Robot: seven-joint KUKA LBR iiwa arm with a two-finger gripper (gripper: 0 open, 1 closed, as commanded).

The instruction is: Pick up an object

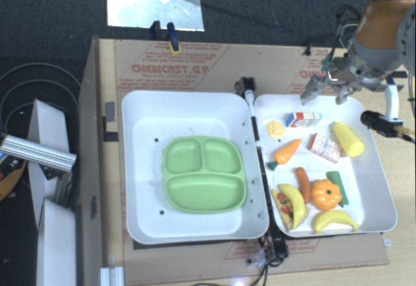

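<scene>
Milk carton lies just below open end effector.

Even overhead light, soft shadows, slight blur.

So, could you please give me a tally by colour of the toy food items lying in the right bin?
Yellow: 4, the corn, two bananas and a small round piece
Orange: 3, the carrot, pumpkin and sausage
Red and white: 2, the carton and packet
Green: 1, a piece behind the pumpkin
Total: 10
</scene>
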